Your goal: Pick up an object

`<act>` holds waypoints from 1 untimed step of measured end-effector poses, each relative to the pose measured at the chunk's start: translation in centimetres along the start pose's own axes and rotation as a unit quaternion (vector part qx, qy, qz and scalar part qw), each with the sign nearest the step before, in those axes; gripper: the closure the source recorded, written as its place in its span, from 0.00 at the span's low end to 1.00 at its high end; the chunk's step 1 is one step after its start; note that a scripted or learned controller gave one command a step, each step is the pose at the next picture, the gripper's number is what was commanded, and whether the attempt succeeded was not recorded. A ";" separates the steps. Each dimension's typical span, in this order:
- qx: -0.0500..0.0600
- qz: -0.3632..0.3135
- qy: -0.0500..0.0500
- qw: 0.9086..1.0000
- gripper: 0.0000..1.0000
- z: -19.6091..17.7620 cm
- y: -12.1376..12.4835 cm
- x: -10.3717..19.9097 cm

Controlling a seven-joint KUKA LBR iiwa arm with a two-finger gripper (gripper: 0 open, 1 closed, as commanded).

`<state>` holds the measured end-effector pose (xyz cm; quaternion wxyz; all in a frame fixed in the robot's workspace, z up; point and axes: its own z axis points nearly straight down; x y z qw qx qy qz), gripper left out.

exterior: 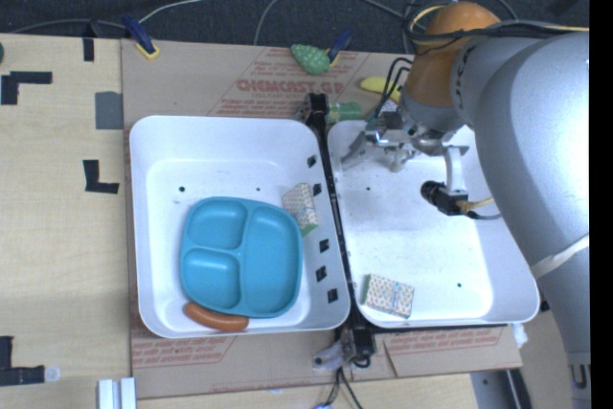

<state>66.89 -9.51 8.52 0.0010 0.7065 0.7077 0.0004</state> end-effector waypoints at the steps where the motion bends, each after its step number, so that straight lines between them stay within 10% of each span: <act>1: -0.001 0.001 -0.001 1.000 0.00 -0.1 -1.7 -3.9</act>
